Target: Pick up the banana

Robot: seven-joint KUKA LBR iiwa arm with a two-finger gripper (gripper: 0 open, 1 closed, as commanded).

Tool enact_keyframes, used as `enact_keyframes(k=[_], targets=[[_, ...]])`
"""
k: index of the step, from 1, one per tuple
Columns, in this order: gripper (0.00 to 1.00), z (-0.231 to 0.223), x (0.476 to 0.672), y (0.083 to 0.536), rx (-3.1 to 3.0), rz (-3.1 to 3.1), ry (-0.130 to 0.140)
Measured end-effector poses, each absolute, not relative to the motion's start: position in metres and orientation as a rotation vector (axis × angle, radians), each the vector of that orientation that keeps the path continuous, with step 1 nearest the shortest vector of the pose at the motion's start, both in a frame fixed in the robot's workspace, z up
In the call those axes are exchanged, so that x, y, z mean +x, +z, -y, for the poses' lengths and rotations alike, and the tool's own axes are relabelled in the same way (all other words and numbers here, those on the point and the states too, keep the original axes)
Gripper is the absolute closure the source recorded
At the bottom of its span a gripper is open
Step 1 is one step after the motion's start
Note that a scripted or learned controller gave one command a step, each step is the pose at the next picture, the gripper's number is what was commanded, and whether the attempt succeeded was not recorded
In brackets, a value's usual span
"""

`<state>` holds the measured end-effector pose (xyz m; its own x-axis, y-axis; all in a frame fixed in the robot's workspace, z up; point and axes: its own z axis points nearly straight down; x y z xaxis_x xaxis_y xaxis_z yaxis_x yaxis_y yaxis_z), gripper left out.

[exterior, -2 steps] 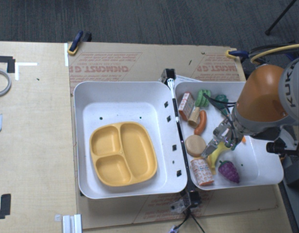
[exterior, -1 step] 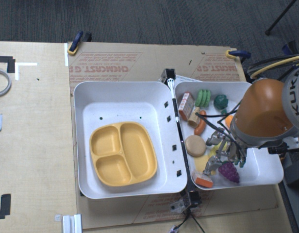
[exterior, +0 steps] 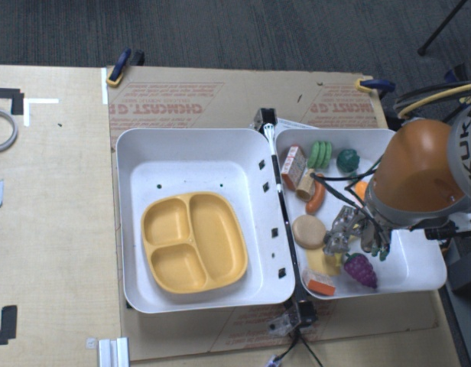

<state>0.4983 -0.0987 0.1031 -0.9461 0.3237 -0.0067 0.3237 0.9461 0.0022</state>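
The orange-banded arm (exterior: 419, 170) hangs over the right bin (exterior: 419, 274), its claw (exterior: 356, 232) low among the toy food. Whether the claw is open or closed, I cannot tell. The banana (exterior: 323, 261) lies just below-left of it, beside purple grapes (exterior: 360, 269). A yellow divided plate (exterior: 194, 241) sits in the left bin (exterior: 136, 205).

Glossy white plastic bins (exterior: 136, 205), a matt yellow plastic tray (exterior: 193, 241), rough brown cardboard (exterior: 174, 102) (printed red) beneath.
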Motion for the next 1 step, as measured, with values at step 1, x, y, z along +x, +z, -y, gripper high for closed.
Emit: enact_keyframes(k=[1], targets=[[1.00, -0.0166, 0.4996, 0.1926, 0.378, -3.115, 0.001]])
